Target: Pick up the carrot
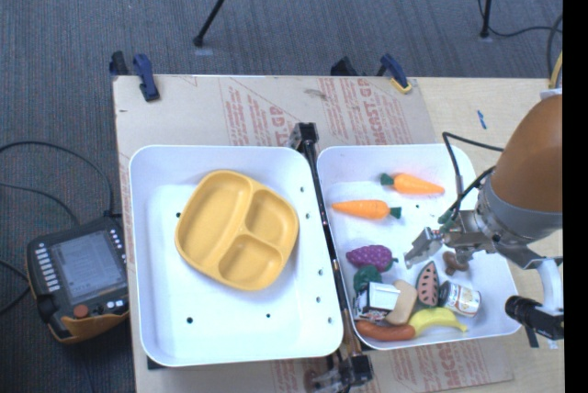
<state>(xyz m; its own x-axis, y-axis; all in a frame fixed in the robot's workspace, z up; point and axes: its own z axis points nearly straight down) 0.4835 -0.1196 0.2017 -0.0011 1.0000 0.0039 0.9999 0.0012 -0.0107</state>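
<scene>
Two orange carrots with green tops lie in the right bin point(335, 163). One carrot point(363, 209) is near the bin's left wall, and the other carrot point(415, 185) sits farther back and to the right. My gripper point(437, 246) hangs over the middle of the right bin, below and to the right of both carrots and apart from them. It is just above a watermelon slice point(427, 283). No carrot is in its grasp.
The right bin's near end is crowded with purple grapes point(369, 256), a green vegetable point(366, 276), a white box point(383, 297), a banana point(438, 320), a sausage point(386, 332) and a small can point(460, 298). A yellow divided plate point(237, 229) lies in the left bin point(147, 290).
</scene>
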